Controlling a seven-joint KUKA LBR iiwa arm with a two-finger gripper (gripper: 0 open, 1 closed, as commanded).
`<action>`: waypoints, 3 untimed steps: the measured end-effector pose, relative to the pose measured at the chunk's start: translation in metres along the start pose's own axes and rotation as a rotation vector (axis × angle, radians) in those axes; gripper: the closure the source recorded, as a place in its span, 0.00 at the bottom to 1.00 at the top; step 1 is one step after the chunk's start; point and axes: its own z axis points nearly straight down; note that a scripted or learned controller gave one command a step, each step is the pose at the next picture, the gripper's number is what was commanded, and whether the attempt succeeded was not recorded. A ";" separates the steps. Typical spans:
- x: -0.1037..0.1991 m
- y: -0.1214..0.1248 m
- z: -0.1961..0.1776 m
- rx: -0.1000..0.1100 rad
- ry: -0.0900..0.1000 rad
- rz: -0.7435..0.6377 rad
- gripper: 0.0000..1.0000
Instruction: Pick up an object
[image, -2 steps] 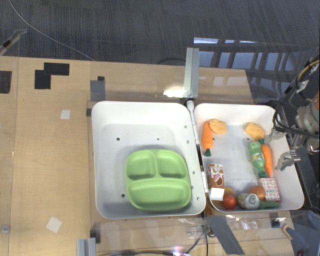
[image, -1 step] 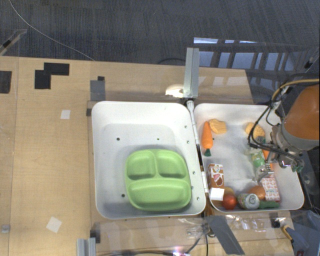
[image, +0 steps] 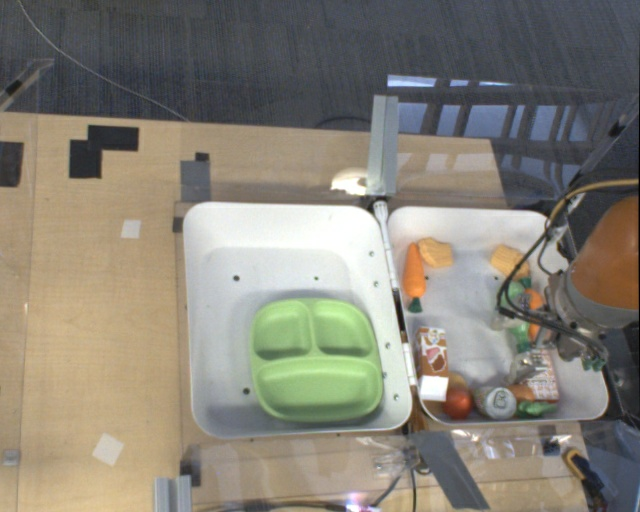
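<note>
Whether the tool (image: 533, 345) was wide or narrow could not be told; crowded toys (image: 515, 395) risked a miss.

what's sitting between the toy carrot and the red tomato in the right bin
In the camera view, a small brown and white carton lies between the orange toy carrot and the round red tomato, close to the tomato.

Arm (image: 610, 265) enters from the desk's right edge, orange band uppermost, grey wrist below it pointing steeply down. Black cables loop off the wrist's left side. Gripper (image: 535, 350) sits low near the desk's front right corner, largely hidden beneath the wrist.
</note>
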 end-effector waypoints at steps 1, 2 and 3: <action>-0.058 -0.009 0.002 -0.002 0.005 -0.076 0.00; -0.027 -0.009 0.001 -0.002 0.005 -0.052 0.00; -0.033 -0.008 -0.014 0.002 -0.013 -0.058 1.00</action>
